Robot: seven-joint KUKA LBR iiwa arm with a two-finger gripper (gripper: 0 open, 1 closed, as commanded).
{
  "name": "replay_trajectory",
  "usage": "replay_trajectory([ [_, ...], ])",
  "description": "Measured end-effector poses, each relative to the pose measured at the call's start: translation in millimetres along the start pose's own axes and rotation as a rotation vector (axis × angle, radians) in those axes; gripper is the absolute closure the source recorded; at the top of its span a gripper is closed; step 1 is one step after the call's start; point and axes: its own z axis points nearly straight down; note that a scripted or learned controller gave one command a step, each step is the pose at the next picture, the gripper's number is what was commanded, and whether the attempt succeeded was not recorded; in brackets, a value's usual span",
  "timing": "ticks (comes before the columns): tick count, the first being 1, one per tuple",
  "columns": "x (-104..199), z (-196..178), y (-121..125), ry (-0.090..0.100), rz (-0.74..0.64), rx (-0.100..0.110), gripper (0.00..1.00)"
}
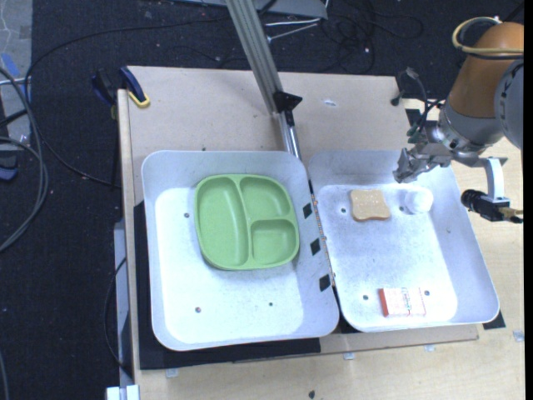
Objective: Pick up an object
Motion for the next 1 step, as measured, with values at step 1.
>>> replay_trajectory([
  [1,-0.6,-65.3,2.9,0.000,0.000,-0.002,1.00],
])
